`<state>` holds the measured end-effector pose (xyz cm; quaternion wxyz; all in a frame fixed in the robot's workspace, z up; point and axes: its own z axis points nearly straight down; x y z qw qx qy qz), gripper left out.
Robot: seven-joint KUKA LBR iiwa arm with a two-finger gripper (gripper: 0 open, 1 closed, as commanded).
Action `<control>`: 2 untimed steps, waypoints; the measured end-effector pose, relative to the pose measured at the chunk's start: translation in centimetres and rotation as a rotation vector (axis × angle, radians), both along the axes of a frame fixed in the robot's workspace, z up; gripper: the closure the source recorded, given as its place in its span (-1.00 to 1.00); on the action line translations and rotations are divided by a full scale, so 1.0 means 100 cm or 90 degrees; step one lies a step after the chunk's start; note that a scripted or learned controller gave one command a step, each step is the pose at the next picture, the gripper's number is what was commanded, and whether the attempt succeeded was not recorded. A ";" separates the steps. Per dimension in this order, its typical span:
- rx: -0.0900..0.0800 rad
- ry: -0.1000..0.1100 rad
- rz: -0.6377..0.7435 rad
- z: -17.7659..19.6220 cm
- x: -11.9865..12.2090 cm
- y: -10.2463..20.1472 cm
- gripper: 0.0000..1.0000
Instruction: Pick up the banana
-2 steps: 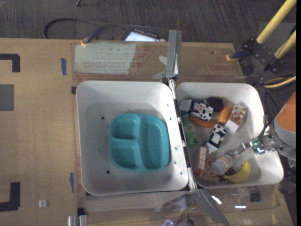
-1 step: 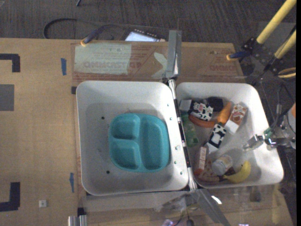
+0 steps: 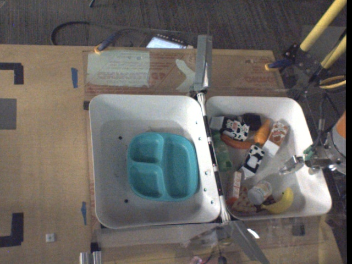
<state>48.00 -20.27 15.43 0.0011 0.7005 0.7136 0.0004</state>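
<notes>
Banana [image 3: 280, 201]: lies at the near edge of the right bin [image 3: 316, 202], in its near right corner, curved side towards the rim. Nothing lies on it, so it looks open to a reach from above.
Bottle [image 3: 260, 192]: a clear one on its side, touching or just beside the banana's left end. It is probably the main thing that could be caught or nudged in a grab.
Snack heap [image 3: 240, 201]: small items packed against the divider, left of the bottle and apart from the banana.
Gripper [image 3: 300, 163]: hangs over the right bin's right side, farther back than the banana and near it, not on it. It holds nothing that I can see, and I cannot tell whether it is spread or closed. Its place suits a short move nearer and down.
Plate [image 3: 163, 166]: teal, three compartments, alone in the left bin [image 3: 104, 147]. It has no part in this task.
Cartons [image 3: 253, 159]: cow-patterned ones among the mid and far clutter, well clear of the banana.
Carrot [image 3: 263, 131]: orange, near the far wall.
Progress: the pick is not yet made, and the approach looks unfinished.
</notes>
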 end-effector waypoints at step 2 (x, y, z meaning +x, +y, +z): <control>0.008 -0.001 0.019 -0.058 0.004 -0.009 -1.00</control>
